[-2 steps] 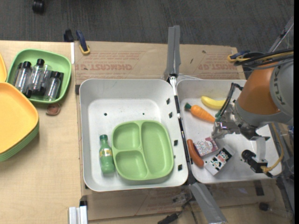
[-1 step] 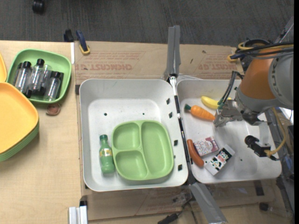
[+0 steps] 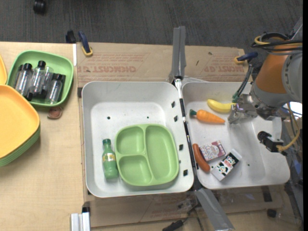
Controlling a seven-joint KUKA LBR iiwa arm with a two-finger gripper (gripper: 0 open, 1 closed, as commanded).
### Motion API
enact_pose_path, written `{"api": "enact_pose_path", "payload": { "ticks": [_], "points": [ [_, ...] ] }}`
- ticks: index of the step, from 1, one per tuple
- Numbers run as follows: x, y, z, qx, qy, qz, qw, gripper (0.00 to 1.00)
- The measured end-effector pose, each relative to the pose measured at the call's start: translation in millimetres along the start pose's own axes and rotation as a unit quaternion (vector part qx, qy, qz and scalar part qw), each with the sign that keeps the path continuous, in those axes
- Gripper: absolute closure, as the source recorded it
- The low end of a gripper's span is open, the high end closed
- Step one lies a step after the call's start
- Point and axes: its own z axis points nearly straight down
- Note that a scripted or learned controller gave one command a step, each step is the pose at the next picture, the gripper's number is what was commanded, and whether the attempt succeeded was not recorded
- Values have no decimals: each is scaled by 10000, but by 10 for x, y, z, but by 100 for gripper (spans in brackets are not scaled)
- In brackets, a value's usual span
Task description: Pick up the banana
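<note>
The yellow banana (image 3: pixel 220 105) lies in the right bin (image 3: pixel 250 170), near its far wall, curved and flat on the floor. Just in front of it is an orange carrot (image 3: pixel 208 117) with a green top. My gripper (image 3: pixel 236 114) hangs just right of the banana's right end, low over the bin floor. The banana is not between the fingers; it rests on the bin.
The right bin also holds a red sausage (image 3: pixel 201 158), a pink carton (image 3: pixel 212 150) and a black-and-white box (image 3: pixel 225 166). In the left bin (image 3: pixel 96 105) sit a green divided plate (image 3: pixel 146 154) and a green bottle (image 3: pixel 109 159). Yellow plates (image 3: pixel 17 126) and a green tray of bottles (image 3: pixel 41 78) stand on the bench at left.
</note>
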Motion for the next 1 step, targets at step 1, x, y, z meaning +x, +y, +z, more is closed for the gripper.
{"api": "enact_pose_path", "payload": {
  "ticks": [1],
  "points": [
    [-33,317,-81,127,55,571,9983,100]
  ]
}}
